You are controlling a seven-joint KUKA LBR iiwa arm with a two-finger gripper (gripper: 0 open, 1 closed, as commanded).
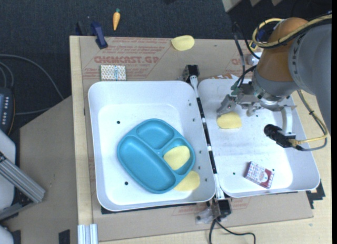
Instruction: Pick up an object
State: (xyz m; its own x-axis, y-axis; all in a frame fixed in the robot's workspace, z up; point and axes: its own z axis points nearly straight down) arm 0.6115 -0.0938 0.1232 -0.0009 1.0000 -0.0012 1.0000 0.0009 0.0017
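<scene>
Nearest, a small red packet (258, 174) lies in the right bin (300, 182); beyond it the tool (235, 104) hovers touching a yellow, probably soft piece (229, 121). Grip unclear; pinch its edges gently.

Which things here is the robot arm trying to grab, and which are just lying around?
For the job:
- gripper, down in the right bin
- yellow piece just below it
- small red packet, also in that bin

Just lying about:
- blue divided plate in the left bin
- yellow piece on the board
- toy carrot on the floor
</scene>
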